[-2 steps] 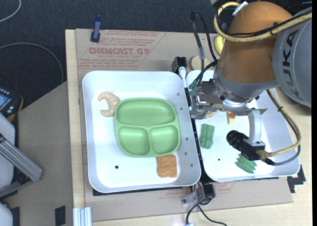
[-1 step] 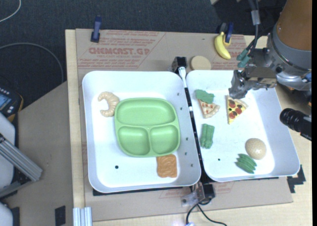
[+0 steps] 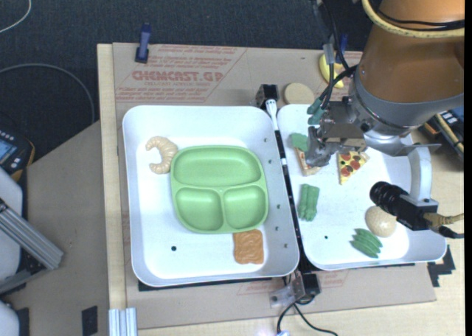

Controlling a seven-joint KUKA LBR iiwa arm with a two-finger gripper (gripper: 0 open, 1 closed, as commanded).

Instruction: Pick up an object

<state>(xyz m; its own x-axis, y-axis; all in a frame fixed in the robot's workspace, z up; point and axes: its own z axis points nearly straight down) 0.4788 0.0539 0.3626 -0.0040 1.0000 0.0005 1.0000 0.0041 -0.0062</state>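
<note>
My gripper (image 3: 318, 153) hangs low over the upper left part of the right bin (image 3: 324, 250). Just under it lies a small tan and brown piece (image 3: 306, 166), partly covered by the gripper. A small green piece (image 3: 298, 141) sits close to its left. A pizza slice (image 3: 351, 166) lies just to its right. Further down the bin are a long green vegetable (image 3: 308, 202), a beige egg-like ball (image 3: 380, 222) and a green pea pod (image 3: 366, 242). I see nothing held in the gripper.
The left bin (image 3: 140, 202) holds a green divided plate (image 3: 218, 187), a croissant (image 3: 161, 153) and an orange waffle (image 3: 249, 246). A beige round thing (image 3: 298, 93) lies beyond the right bin's far rim. A blue clamp (image 3: 143, 43) sits at the bench's back left.
</note>
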